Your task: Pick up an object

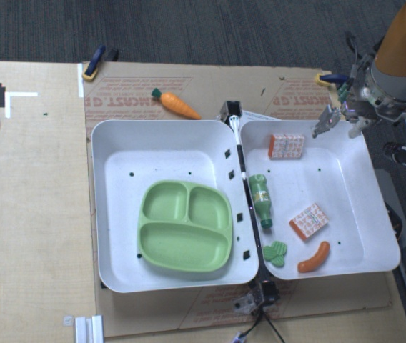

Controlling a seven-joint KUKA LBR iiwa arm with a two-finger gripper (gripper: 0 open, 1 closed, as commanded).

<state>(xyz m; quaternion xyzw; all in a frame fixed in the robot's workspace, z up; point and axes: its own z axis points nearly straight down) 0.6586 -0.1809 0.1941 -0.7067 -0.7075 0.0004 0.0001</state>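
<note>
Approach stage: gripper (pixel 340 122) over the far right corner of the right bin (pixel 374 191), nothing picked yet.

Fingers stand apart with nothing between them, hanging just above the bin's far rim. Candidates all lie in the right bin: a red-and-white box (pixel 286 146) near the far edge, closest to the gripper; a green bottle (pixel 261 200) lying along the left wall; a second red-and-white box (pixel 309 221) mid-bin, tilted; a green ridged piece (pixel 276 253) and an orange sausage (pixel 314 256) at the near edge. Left bin (pixel 117 191) holds a green divided plate (pixel 186 226); a toy carrot (pixel 176 103) lies on the cardboard beyond it. Judged next: shift left over the near box, line the fingers across its narrow side, descend, then close.
</note>
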